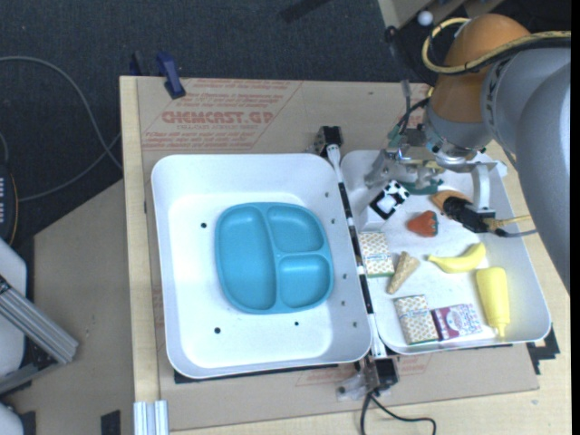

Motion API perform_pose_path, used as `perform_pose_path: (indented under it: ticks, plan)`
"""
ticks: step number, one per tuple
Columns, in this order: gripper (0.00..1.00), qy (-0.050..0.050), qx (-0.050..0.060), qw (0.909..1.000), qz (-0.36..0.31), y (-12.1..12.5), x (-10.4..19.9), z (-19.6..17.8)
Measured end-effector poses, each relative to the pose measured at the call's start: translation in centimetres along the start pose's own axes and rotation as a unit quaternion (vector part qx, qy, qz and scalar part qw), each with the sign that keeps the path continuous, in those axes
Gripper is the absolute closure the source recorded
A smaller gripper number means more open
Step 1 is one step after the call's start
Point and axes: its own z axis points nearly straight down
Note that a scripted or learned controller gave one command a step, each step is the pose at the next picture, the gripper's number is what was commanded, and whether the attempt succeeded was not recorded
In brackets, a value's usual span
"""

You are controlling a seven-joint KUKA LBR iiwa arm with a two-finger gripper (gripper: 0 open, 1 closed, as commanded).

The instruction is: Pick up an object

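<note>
Sitting side by side on the bench (236, 116): two shallow white bins. Resting in the left bin (181, 198), a blue divided plate (272, 256) with three compartments, lying flat near the middle.

Holding a scatter of small things, the right bin (535, 306): a red strawberry-like piece (422, 225) near the upper middle, a yellow banana (458, 260) just below and right of it, a yellow bottle (494, 299) lying along the right side, a tan cone-shaped piece (402, 271) beside a small patterned packet (375, 252) close to the left wall, and, along the near edge, another small packet (416, 318) touching a purple-and-white box (458, 321).

Reaching in from the right, the grey arm (535, 107) with its orange band (476, 57), hanging over the far end of the right bin. Hovering there, the gripper (399, 184), low above a black-and-white checkered object (390, 199) at the bin's upper left. Cannot tell how far apart the fingers are standing, nor whether anything is sitting between them
</note>
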Motion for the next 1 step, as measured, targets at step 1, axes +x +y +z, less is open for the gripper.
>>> perform_pose_path:
  ticks: [1]
  plan:
    - [1.00, -0.001, -0.002, 1.0000, -0.001, 0.11, 0.03, -1.10]
